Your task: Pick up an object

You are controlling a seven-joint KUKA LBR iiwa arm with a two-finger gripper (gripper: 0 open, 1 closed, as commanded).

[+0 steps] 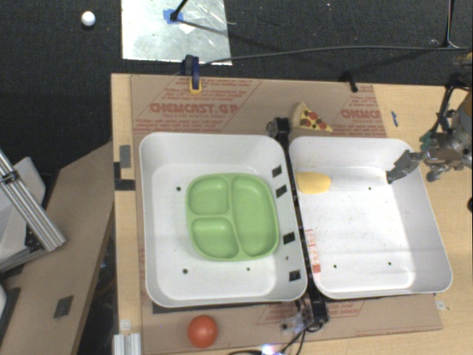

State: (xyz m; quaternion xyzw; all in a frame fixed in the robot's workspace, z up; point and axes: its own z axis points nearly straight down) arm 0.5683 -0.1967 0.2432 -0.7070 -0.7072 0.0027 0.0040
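Observation:
A small yellow object [314, 183] lies in the right bin [384, 272], near its upper left corner. A green divided plate [231, 216] sits in the left bin [170, 272]. My gripper [403, 168] hangs at the right bin's upper right edge, far to the right of the yellow object, and nothing shows between its fingers. The arm comes in from the right edge of the view.
A toy pizza slice [311, 118] lies on the board just behind the bins. A red-orange ball [202, 330] rests in front of the left bin. Black clips run along the seam between the bins. A metal frame [26, 205] stands at the left.

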